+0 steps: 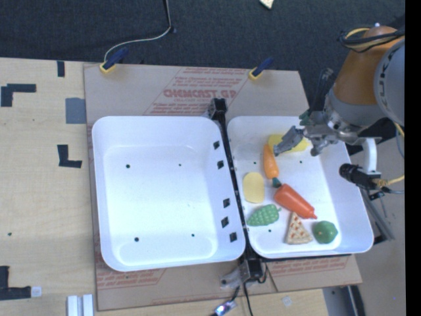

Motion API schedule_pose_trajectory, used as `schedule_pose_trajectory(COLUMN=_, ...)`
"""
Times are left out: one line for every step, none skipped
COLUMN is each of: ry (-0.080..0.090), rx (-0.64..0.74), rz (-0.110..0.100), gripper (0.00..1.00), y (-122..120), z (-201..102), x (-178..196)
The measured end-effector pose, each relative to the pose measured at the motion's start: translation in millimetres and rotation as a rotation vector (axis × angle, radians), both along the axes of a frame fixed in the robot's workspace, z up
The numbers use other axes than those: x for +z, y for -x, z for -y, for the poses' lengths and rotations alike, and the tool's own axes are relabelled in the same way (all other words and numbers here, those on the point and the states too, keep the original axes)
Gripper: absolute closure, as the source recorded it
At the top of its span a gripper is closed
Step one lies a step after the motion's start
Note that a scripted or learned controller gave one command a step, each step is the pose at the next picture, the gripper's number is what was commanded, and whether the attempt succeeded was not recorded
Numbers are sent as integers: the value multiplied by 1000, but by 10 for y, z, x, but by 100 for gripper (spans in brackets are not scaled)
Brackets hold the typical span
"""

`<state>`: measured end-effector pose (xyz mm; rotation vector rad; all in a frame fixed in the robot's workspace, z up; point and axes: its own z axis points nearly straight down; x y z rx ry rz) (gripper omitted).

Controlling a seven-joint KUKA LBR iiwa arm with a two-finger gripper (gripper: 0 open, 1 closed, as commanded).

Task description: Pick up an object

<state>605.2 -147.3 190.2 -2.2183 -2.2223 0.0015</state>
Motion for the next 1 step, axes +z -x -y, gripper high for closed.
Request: schedule_pose_trajectory(ry=7, rx=-1, rz=8, gripper=0, y=-603, z=-25, x=-877)
